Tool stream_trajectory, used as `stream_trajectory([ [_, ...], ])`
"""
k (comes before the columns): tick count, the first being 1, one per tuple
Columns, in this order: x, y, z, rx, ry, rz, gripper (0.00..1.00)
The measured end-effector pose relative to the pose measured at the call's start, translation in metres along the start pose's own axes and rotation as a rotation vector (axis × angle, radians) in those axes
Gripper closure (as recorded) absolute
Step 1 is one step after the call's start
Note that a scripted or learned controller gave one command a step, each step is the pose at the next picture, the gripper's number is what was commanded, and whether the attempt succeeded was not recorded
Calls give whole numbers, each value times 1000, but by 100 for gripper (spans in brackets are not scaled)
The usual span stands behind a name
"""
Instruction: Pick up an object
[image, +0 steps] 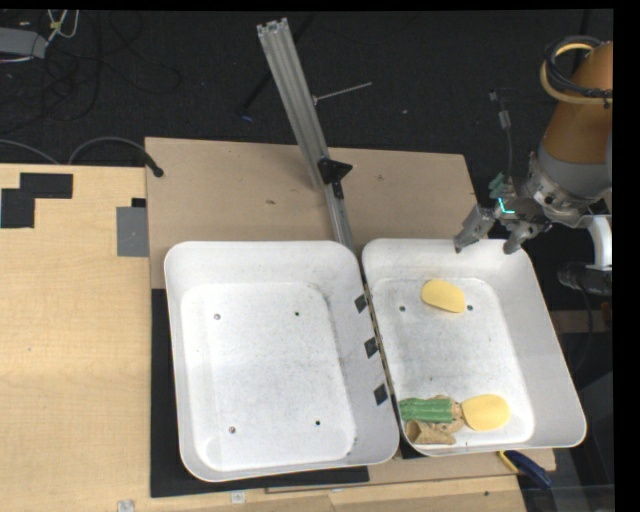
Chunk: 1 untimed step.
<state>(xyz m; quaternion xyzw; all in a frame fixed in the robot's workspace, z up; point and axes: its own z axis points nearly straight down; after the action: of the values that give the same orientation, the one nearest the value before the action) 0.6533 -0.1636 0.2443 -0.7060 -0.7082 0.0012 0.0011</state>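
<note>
Your claw (493, 238) hangs spread and holding nothing over the right bin's (555, 345) far rim, arm angled in from the right. Nearest yellow object (443, 296) lies just below it, inside that bin.

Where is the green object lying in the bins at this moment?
The green object lies in the right bin, at its near left corner, touching a tan object below it and next to a yellow object on its right.
</note>
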Motion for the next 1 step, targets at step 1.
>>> stream_trajectory([
  [1,5,-1,44,3,1,-2,0],
])
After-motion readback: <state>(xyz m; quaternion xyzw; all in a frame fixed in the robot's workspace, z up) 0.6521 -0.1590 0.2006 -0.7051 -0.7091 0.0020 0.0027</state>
